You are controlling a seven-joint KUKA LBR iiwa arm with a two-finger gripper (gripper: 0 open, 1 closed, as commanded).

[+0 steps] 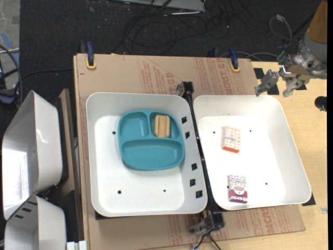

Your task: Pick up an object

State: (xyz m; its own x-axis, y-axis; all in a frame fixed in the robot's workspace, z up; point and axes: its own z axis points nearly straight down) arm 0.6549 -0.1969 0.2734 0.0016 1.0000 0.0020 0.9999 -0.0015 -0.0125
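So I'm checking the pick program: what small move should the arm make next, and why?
Probably move the gripper forward over the right white bin, toward the small orange-and-white box. The open jaws hang beyond the bin's far corner, holding nothing.

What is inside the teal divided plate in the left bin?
The teal divided plate holds one tan wooden block in its upper right compartment. Whatever is under the block and plate is covered.
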